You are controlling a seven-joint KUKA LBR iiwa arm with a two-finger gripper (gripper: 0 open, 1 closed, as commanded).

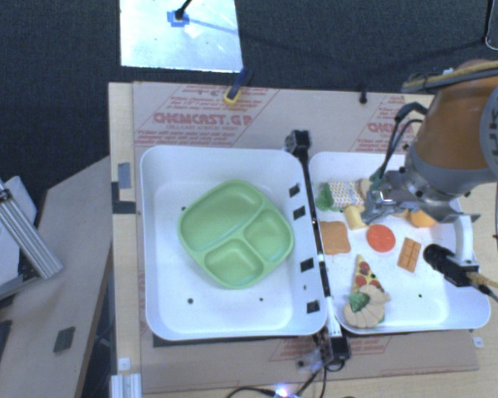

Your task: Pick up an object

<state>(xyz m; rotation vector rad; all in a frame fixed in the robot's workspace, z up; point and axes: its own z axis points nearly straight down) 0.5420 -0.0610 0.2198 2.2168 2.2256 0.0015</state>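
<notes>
Sitting nearest the lens, against the front rim of the right-hand shallow white bin [469, 309]: a round tan toy biscuit topped with green [363, 309], touching a triangular pizza-slice toy [367, 274] just behind it. Lying further back, each apart from its neighbours: a flat red disc [381, 238], a brown toast-like square [335, 237] and a small orange waffle-like rectangle [408, 254].

Hanging over the back half of that bin, just beside a short yellow chunk [353, 216]: the two-finger gripper [382, 201]. Not revealing, at this slant, whether open or closed; showing nothing held.

Probably settling on a target and getting ready to descend. Favouring the yellow chunk as the closest candidate, thick enough to pinch. Advising against the red disc, likely lying too flat for a side grip. Centring squarely before lowering, going straight down and keeping off the bin wall.
</notes>
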